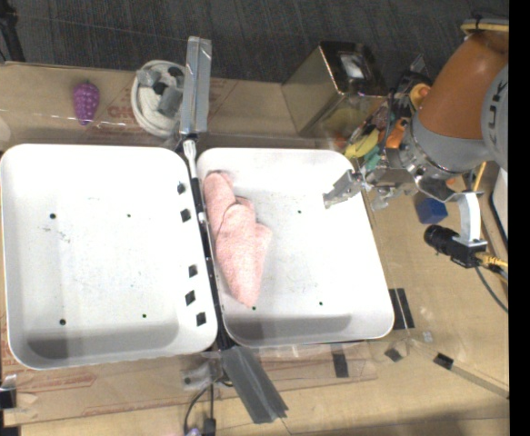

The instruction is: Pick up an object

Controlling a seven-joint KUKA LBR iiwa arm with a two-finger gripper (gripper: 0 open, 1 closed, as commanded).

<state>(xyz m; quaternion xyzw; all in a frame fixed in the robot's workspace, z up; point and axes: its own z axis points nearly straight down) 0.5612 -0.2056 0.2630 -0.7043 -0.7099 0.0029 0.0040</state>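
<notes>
A pink cloth lies crumpled along the left side of the right bin, close to the divider between the bins. My gripper hangs over the right bin's upper right corner, well to the right of the cloth and apart from it. Nothing shows between its grey fingers. The arm's orange band and grey wrist reach in from the right edge.
The left bin sits beside the right one. Behind the bins are a purple grape-like toy, a white coil of cable, an upright metal post and a brown box. Cables and small tools lie at the right.
</notes>
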